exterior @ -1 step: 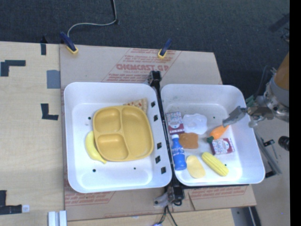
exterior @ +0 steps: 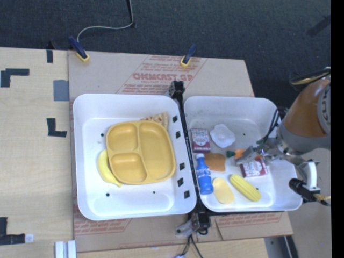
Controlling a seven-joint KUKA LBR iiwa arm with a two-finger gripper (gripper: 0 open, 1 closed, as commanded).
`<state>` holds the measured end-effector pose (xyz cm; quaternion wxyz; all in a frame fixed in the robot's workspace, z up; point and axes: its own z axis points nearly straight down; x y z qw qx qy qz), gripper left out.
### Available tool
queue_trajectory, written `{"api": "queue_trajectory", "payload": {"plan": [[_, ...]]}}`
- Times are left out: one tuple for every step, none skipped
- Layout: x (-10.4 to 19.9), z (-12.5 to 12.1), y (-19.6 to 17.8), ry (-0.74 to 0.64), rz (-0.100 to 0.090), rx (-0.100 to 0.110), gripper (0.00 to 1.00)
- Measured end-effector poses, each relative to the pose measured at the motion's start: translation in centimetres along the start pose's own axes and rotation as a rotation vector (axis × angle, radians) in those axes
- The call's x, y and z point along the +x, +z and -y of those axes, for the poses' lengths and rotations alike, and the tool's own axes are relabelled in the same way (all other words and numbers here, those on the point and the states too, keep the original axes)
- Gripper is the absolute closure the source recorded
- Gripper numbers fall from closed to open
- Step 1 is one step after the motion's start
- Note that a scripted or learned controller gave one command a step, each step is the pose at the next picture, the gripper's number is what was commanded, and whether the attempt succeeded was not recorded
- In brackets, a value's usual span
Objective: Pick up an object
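Observation:
My gripper [exterior: 257, 152] reaches in from the right and hangs low over the right bin [exterior: 242, 105], just above a small red packet [exterior: 252, 169] and next to a small orange carrot [exterior: 238, 153]. Nearby in this bin lie a yellow corn cob [exterior: 245, 187], a pale yellow lemon-like piece [exterior: 223, 191], a brown bun [exterior: 216, 162], a blue bottle [exterior: 203, 174], a red and white carton [exterior: 200, 140] and a crumpled white item [exterior: 222, 135]. Nothing visibly hangs from the gripper.
The left bin [exterior: 86, 144] holds a yellow divided plate [exterior: 141, 151], a banana [exterior: 106, 171] tucked under its left edge and a toast-like slice [exterior: 159, 118] behind it. The grey arm with its orange band [exterior: 305, 114] crosses the right bin's right wall. Clamps join the bins in the middle.

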<state>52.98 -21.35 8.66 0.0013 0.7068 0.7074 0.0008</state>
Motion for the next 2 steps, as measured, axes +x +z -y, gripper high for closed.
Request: {"api": "queue_trajectory", "payload": {"plan": [[0.0,0.0,-0.9,0.001,0.001,-0.001,1.0],[10.0,2.6,-14.4,-0.001,-0.001,0.002,1.0]]}}
